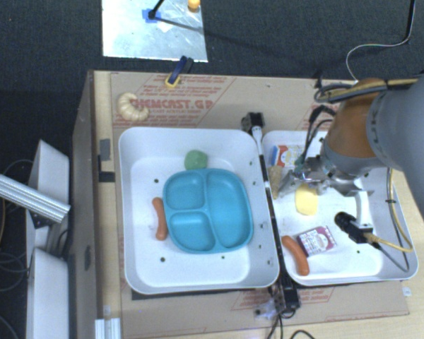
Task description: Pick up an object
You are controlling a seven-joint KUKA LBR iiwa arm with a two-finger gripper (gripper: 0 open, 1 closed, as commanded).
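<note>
Upright-ish: yellow object (pixel 307 203), long axis near-vertical

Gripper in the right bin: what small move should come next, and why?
Probably a short drop straight down onto the yellow fruit. The gripper sits just above it in the right bin, and nothing shows between its fingers. The sausage and the small red packet lie further toward the front edge, so the fruit looks like the nearest target.

place: robotics lab | evidence: bins (pixel 198 141) on cardboard-topped bench (pixel 198 101), loose cables (pixel 381 44), dark carpet (pixel 35 41)
</note>
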